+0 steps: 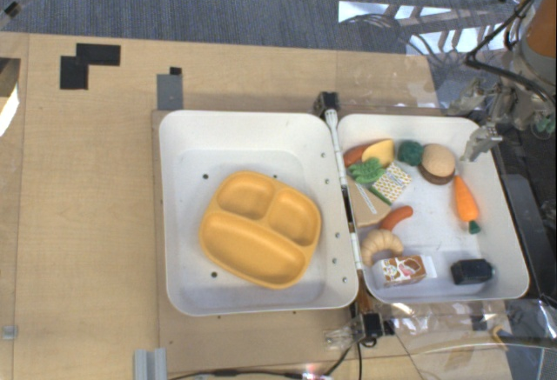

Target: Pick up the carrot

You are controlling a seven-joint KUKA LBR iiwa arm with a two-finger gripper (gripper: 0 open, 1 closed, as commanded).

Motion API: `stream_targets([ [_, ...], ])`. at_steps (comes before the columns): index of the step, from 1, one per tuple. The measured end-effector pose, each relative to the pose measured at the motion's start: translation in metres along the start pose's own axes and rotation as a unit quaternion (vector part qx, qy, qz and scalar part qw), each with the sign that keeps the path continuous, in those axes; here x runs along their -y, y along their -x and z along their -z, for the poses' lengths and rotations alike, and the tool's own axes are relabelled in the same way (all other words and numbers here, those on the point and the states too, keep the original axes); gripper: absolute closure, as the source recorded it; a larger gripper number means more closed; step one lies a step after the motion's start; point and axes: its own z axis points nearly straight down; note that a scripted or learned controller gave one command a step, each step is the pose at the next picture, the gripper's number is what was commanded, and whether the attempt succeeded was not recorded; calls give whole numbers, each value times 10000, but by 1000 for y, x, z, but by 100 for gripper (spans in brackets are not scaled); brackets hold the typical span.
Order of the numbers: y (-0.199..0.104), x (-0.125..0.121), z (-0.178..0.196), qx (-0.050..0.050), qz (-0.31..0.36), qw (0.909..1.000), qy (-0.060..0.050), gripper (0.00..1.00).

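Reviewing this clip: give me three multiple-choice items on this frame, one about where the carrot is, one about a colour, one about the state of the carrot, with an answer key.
1. Where does the carrot lie?
A. In the right bin, near its right wall
B. On the yellow tray
C. On the bench outside both bins

2. What colour is the divided tray in the left bin?
A. Blue
B. Yellow
C. Red

3. What state is the carrot in?
A. Standing upright on its tip
B. Lifted above the bin
C. Lying flat on the bin floor, green end toward the camera

Key: 1 A, the carrot sits beside the right wall, past the burger. 2 B, the tray is plainly yellow. 3 C, it rests on the white floor with nothing touching it.
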Motion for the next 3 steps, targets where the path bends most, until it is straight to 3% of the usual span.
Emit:
stream_targets([
  [1,-2,6,-105,-47,706,9975,24,0],
  [2,-24,7,-148,9,1814,9834,1,0],
  [3,-55,7,-147,9,3260,9454,3,0],
])
